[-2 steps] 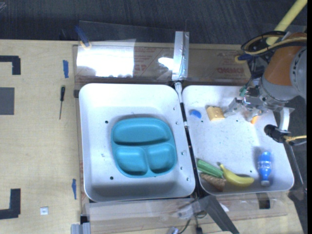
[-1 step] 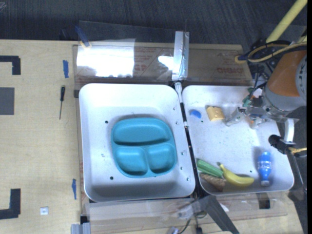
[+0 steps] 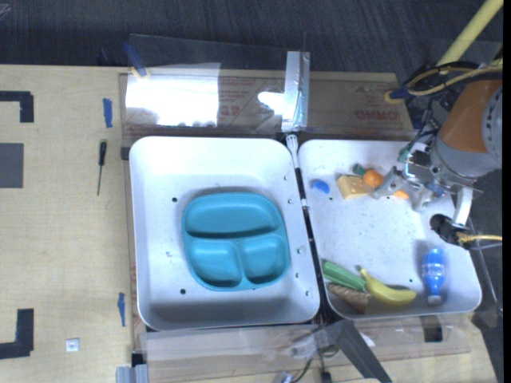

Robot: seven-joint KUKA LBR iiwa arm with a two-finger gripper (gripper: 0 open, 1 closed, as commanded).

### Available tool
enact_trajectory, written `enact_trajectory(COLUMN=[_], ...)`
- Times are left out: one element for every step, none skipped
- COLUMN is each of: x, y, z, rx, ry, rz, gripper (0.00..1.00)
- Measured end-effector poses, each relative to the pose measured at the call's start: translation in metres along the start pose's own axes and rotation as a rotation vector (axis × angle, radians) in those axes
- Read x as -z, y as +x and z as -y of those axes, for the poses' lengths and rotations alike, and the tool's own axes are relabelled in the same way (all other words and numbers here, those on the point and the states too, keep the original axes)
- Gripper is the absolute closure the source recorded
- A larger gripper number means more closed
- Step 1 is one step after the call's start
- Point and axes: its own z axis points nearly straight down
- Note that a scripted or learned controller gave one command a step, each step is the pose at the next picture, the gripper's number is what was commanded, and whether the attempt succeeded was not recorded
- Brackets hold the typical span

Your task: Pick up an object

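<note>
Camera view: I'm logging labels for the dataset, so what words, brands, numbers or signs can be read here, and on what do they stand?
None can be read.
Red print on the cardboard panel behind the left bin: washed out by glare.
Red print on the cardboard behind the right bin: too blurred to read.
Blue bottle: any label is too small to read.
</note>
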Motion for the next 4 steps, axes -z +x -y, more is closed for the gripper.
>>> enact_trajectory(x=[-0.002, -0.003, -0.003, 0.003], y=[0.030, 0.030, 0.068, 0.056], z=[0.031, 0.031, 0.013, 0.020], rx=[-0.080, -0.080, -0.061, 0.084], ry=[-0.001, -0.001, -0.002, 0.010], rz=[0.015, 0.015, 0.017, 0.017], gripper=[0.00, 0.00, 0.00, 0.00])
